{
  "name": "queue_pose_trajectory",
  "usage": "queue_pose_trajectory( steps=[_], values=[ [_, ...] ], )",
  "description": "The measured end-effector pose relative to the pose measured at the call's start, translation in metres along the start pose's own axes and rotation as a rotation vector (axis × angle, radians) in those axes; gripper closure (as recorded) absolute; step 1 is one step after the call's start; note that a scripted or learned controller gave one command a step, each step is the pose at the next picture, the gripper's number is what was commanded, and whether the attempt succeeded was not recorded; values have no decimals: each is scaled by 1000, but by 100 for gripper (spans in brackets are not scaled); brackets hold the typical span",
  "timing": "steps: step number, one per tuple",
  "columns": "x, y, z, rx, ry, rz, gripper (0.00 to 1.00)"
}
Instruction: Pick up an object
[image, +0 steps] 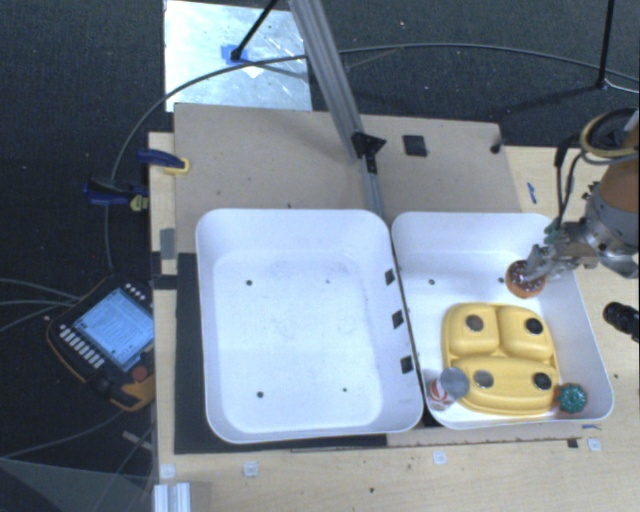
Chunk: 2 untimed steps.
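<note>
Right bin (470, 235): pincer (533, 268) low at the upper right, directly over a small brown round object (521, 280); grip state cannot be told. Yellow moulded tray (500, 358) lies below, a teal ball (571, 399) at its lower right corner, a grey-and-red item (447, 385) at its lower left. Left bin (295, 320) beside it. No legible writing.

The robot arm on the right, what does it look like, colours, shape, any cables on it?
The arm is grey and rounded, with an orange band ringing it above the wrist. A dark cable loops down its side. At its tip, the gripper is a small metal-grey assembly of blocky parts. No lettering or markings can be made out at this resolution.
</note>
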<state>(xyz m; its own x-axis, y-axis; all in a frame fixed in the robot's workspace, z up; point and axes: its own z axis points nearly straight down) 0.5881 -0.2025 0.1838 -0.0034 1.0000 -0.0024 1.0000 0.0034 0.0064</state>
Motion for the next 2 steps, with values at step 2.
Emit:
queue_pose_trajectory(
  steps=[2],
  values=[
    [2, 14, -84, 0, 1, -3, 100]
  ],
)
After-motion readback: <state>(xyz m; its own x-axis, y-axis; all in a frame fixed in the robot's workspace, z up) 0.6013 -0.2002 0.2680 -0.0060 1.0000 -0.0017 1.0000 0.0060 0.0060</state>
